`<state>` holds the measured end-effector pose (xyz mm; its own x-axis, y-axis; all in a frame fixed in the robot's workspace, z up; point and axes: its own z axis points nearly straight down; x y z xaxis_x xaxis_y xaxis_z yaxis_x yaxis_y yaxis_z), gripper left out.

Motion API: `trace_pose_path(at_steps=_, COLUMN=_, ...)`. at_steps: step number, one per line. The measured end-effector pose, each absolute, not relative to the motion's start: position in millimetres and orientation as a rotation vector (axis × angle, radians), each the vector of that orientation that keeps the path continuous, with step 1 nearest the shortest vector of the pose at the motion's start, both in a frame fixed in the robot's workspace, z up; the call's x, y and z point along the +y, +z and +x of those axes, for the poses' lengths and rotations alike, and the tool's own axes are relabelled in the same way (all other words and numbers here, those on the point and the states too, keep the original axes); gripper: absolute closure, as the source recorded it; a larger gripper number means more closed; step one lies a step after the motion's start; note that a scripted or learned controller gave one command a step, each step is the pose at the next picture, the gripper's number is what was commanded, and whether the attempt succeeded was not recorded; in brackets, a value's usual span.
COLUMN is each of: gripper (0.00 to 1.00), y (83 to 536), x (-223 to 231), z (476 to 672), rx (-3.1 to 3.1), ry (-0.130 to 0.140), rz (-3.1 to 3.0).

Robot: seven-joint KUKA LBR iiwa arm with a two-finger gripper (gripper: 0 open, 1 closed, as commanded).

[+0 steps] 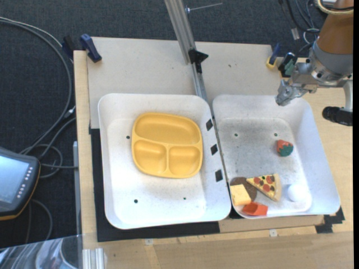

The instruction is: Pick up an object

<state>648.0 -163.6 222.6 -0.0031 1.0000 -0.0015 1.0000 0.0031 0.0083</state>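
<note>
The tool (284, 96) hangs over the right bin's (314, 129) far rim, its grip state impossible to tell. The strawberry (284, 148) lies alone below; the pizza slice (265, 186), cheese (240, 194) and white ball (296, 193) crowd the near corner, where a descent risks nudging neighbours or hitting the wall.

Yellow plastic divided tray (166, 144) in left white shallow bin (115, 206); right white shallow bin (320, 150) has red-green strawberry toy (284, 148), yellow pizza slice toy (265, 185) with red dots, white ball (297, 193)
</note>
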Motion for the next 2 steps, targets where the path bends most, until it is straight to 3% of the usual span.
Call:
trace_pose_path(at_steps=1, gripper=1.0, y=273, x=-163, z=649.5, rx=2.219, ry=0.007, rz=2.214)
trace_pose_path(at_steps=2, gripper=1.0, y=259, x=-113, z=648.7, rx=2.23, ry=0.0, rz=2.218)
